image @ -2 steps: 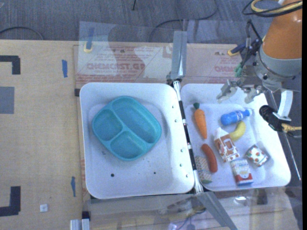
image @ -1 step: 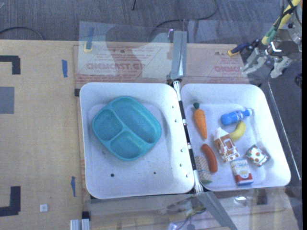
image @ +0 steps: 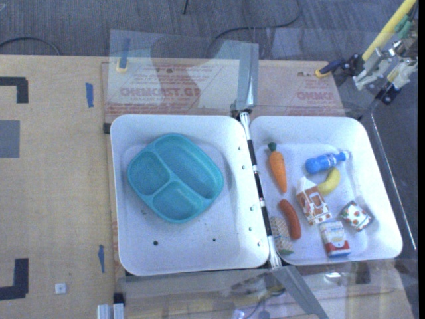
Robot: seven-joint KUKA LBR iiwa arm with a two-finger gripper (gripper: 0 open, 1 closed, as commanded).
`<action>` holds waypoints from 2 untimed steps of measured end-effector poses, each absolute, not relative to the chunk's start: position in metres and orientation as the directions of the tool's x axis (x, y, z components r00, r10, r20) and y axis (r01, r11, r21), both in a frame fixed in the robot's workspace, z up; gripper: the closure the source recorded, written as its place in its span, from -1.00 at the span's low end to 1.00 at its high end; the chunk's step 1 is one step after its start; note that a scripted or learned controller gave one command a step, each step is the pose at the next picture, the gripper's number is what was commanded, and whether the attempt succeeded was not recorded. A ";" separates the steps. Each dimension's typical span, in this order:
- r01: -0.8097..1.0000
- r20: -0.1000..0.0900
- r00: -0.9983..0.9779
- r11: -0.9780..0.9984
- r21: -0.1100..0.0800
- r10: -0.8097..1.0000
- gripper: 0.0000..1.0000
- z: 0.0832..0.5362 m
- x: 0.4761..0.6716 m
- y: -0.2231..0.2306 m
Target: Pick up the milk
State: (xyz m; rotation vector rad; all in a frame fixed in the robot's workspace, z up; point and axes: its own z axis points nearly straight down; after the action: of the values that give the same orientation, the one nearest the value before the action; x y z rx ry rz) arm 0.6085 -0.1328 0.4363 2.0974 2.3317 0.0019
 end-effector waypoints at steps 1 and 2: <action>1.000 -0.001 -0.022 0.022 0.001 1.000 -1.00 0.266 0.587 -0.151; 0.986 0.001 -0.166 0.166 0.000 0.986 -1.00 0.176 0.506 -0.103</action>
State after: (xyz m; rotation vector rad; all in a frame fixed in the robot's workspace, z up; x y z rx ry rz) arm 0.5061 -0.1029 0.1759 2.0285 2.3996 0.0003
